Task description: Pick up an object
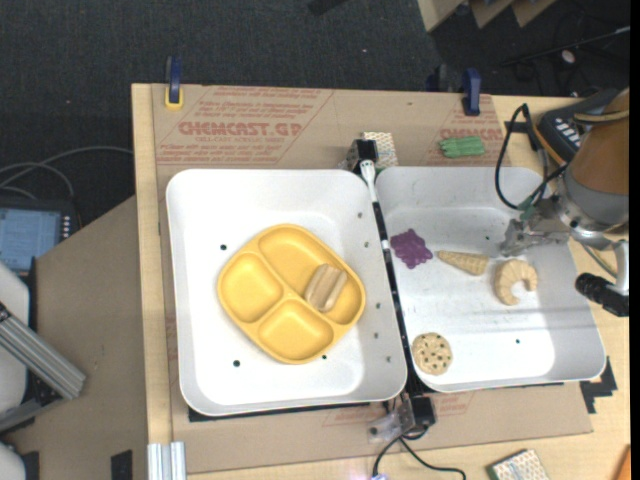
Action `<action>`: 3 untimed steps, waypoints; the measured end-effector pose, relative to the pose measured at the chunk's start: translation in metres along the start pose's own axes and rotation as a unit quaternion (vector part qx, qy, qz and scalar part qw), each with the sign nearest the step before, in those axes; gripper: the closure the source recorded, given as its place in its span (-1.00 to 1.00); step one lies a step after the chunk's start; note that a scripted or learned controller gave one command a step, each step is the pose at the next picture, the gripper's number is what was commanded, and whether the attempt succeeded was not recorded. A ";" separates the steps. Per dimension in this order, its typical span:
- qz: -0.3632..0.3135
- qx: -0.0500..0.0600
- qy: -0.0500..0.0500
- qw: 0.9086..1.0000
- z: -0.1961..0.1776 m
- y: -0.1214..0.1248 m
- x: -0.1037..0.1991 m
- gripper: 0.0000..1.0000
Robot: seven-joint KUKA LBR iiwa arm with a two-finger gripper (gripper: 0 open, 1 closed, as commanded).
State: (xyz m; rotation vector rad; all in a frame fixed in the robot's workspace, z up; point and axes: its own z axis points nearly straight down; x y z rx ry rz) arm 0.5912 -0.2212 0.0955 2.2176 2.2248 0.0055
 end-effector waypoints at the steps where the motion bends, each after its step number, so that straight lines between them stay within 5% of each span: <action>1: -0.001 0.001 0.002 1.000 0.001 0.000 0.002 -1.00; 2: 0.003 0.002 -0.001 1.000 0.008 -0.053 0.015 -1.00; 3: 0.000 -0.001 -0.002 1.000 0.011 -0.007 0.055 -1.00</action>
